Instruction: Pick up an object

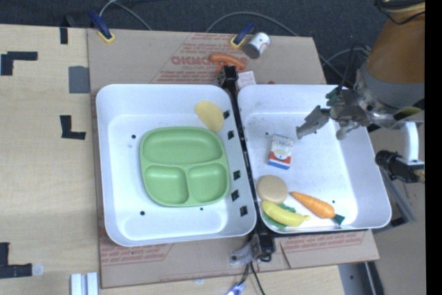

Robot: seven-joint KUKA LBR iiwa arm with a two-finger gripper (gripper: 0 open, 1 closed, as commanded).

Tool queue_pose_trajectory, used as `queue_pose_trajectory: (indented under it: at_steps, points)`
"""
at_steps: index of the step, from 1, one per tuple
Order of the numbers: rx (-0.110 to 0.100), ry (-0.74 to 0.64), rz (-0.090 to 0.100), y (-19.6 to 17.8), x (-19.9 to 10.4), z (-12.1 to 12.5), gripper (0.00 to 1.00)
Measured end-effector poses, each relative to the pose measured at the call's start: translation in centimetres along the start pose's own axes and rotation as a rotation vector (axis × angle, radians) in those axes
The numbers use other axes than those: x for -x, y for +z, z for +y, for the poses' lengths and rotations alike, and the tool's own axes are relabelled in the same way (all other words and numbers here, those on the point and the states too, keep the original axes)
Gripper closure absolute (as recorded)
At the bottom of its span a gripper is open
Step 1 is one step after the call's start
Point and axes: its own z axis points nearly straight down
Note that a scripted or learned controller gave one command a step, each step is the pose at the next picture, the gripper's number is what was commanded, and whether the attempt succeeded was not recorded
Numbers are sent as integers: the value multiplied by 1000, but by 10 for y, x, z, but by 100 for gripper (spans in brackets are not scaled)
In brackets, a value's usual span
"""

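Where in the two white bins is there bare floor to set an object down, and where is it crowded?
Free: the right bin's far half, from the carton back to its rear wall, and the left bin's strips around the green tray. Crowded: the right bin's near corner, with bun, banana and carrot.

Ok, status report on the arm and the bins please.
End effector over right bin, holding nothing. Small white-and-blue carton nearest, lower left. Path clear.
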Motion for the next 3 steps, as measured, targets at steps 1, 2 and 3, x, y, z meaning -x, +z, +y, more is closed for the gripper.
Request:
queue_pose_trajectory:
  at_steps: [1, 2, 3]
  points:
    - [-3, 0, 0, 92, -1, 35, 0]
    - [3, 0, 0, 180, -9, 36, 0]
    - [4, 1, -2, 170, -8, 36, 100]
